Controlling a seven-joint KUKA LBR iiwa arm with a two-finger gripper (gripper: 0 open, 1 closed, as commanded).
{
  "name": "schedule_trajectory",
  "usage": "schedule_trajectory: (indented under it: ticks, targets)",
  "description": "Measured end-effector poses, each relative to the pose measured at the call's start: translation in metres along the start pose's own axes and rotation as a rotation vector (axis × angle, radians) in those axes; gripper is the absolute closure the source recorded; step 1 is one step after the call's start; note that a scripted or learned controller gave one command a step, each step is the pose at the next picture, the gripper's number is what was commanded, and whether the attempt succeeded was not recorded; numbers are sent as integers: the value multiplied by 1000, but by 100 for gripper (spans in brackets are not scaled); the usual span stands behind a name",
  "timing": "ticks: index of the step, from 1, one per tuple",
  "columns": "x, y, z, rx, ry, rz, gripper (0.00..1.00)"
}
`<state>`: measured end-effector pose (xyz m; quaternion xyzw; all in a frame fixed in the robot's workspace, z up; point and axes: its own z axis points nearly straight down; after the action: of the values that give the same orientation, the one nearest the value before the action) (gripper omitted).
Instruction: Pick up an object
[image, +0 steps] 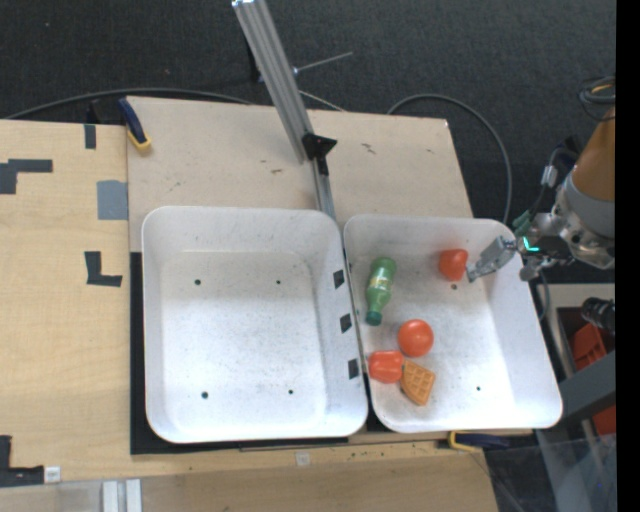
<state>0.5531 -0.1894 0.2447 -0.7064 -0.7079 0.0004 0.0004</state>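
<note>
Over the right-hand shallow white plastic bin (520, 395), near its far right corner, the grey metal claw (488, 262) hangs just beside a small round orange-red toy fruit (452, 263). Whether the claw stands wide or narrow I cannot tell; it looks slim and nothing shows between its tips, so I judge it carries nothing.

That fruit is the nearest candidate for the pick. It looks like a light, hard plastic ball, smooth and likely slippery, so it would tend to roll or squirt out under an off-centre pinch. The best hold would be straight across its widest part, from above, with the tips low around its middle.

Other things share the bin. A green plastic toy bottle (378, 290) lies on its side near the left wall, stiff and light, easiest to take across its narrow body. A second round orange-red toy fruit (415, 337) sits near the middle, well apart from the first. Toward the near edge a squat red toy vegetable (385, 367) touches a flat orange waffle-patterned toy piece (417, 383); that pair is crowded, and the flat piece offers little height to pinch.

Beside it on the wooden table (220, 150) sits the left white plastic bin (160, 300), its floor speckled with dark marks.
</note>
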Motion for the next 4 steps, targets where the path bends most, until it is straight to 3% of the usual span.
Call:
schedule_trajectory:
  ticks: [3,4]
  targets:
    - [3,3,136,5,0,1,0]
    - [4,5,124,2,0,0,100]
